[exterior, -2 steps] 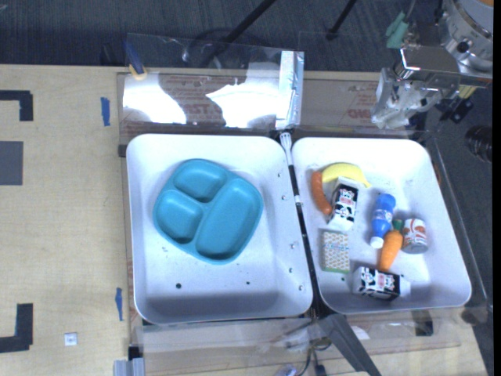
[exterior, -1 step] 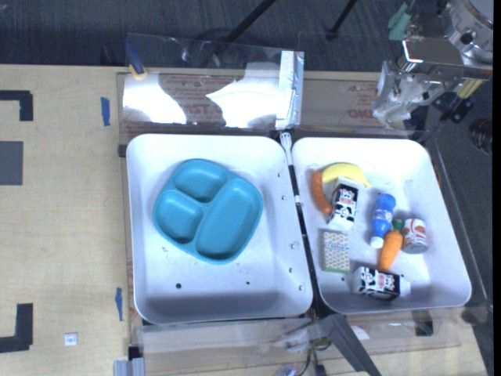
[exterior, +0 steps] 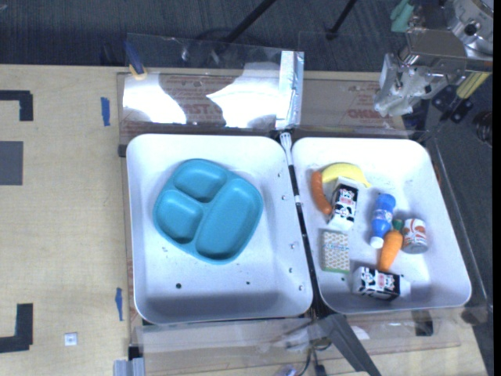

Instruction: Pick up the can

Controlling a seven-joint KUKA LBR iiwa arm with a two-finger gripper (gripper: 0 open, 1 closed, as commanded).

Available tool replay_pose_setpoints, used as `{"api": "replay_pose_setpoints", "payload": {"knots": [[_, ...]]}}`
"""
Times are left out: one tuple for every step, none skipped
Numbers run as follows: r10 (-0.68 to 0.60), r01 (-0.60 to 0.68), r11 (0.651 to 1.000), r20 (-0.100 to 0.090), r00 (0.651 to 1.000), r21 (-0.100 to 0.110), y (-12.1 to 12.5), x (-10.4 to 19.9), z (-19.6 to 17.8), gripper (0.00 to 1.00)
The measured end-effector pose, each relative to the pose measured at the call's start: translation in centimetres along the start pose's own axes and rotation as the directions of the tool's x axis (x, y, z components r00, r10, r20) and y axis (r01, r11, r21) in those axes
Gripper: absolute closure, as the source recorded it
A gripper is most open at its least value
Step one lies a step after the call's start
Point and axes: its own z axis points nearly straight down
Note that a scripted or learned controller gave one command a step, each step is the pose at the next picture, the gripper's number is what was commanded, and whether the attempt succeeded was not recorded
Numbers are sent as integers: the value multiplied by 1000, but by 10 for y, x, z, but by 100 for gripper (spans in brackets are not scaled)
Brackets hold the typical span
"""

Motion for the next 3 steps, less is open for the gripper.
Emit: {"api": "replay_pose_setpoints", "payload": {"knots": [[-4,4,1000,0,1000,-4,1,2,-10,100],[-8,8,1000,0,1000,-7,2,4,-21,100],[-13,13,1000,0,1000,-11,3,7,-31,100]]}}
